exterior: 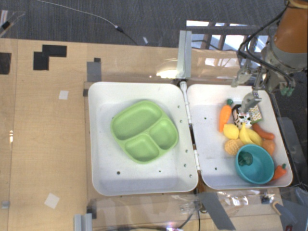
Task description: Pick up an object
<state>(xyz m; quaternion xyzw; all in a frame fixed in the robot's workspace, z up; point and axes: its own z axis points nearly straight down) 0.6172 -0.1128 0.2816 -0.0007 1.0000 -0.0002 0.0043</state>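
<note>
The two-finger gripper (250, 105) is positioned at the 12 o'clock end of the toy food pile (248, 134) in the right shallow white bin (207, 143), while a green three-compartment plate (144, 130) is held in the left white bin (103, 167); finger state cannot be told.

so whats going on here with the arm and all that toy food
A grey arm with an orange band reaches in from the right, its gripper hanging over the right bin. That bin holds a cluster of toy food: a carrot, a lemon, a banana and a teal bowl. Nothing is visibly held yet. The left bin holds a green divided plate.
</note>
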